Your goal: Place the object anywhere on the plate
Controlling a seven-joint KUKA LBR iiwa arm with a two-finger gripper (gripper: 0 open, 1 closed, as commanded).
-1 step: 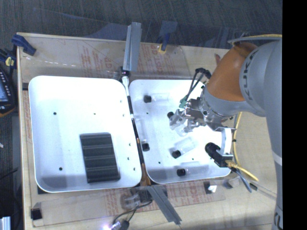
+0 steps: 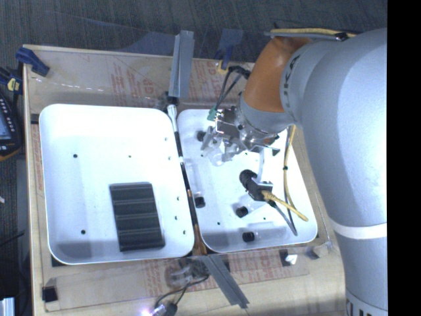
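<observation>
While you scan from the left, the dark ribbed plate [image 2: 136,216] lies flat in the left bin [image 2: 66,120], toward its near side. Next, the right bin [image 2: 299,232] holds small dark bits, and the gripper [image 2: 223,140] hangs over its far left part. Whether it grips anything, you can't tell; neither can I pick out the object.

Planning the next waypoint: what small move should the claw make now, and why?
Probably shift the claw toward the small dark object nearer the right bin's front: it lies apart from the claw, while the dark ribbed plate sits in the left bin.
</observation>
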